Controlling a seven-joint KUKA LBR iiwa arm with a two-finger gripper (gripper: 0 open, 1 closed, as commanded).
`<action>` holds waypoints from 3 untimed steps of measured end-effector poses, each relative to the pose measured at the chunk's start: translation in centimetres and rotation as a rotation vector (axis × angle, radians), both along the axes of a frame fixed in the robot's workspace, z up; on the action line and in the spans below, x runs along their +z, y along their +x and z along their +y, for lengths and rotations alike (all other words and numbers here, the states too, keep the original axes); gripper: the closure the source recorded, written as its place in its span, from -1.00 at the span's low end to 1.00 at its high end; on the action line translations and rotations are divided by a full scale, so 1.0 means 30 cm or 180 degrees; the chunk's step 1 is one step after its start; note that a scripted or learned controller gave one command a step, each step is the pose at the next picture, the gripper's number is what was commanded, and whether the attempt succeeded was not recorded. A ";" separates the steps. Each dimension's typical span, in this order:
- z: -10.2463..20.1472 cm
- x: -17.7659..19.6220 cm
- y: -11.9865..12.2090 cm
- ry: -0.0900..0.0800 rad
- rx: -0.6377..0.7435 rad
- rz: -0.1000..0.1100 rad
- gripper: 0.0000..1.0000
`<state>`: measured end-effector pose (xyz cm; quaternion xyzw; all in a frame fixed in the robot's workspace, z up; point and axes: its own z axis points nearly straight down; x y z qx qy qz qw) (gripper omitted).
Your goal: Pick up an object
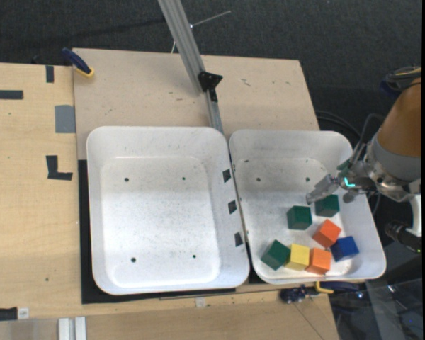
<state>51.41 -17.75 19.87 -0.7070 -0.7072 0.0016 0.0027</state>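
Observation:
Several small cubes lie in the right bin [269, 154], towards its front right corner. Two dark green cubes [299, 217] [327, 205] lie furthest back. In front of them are an orange cube [329, 232], a blue cube [345, 247], a green cube [275, 254], a yellow cube [298, 256] and a second orange cube [319, 261]. My gripper [334, 193] reaches in from the right and hangs just above the rear green cube, open. One finger [319, 191] points left and down. Nothing is held between the fingers.
The left bin [99, 190] stands beside the right one, sharing a raised rim in the middle. A slanted metal pole [188, 41] crosses the bench behind the bins. The arm's orange band [404, 122] hangs over the right bin's right wall.

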 end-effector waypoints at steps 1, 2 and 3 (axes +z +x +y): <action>0.000 0.008 0.003 -0.0004 0.0004 -0.0014 -1.00; -0.026 -0.171 -0.023 -0.0003 -0.0003 0.0004 -1.00; -0.027 -0.276 -0.008 -0.0008 0.0006 -0.0052 -1.00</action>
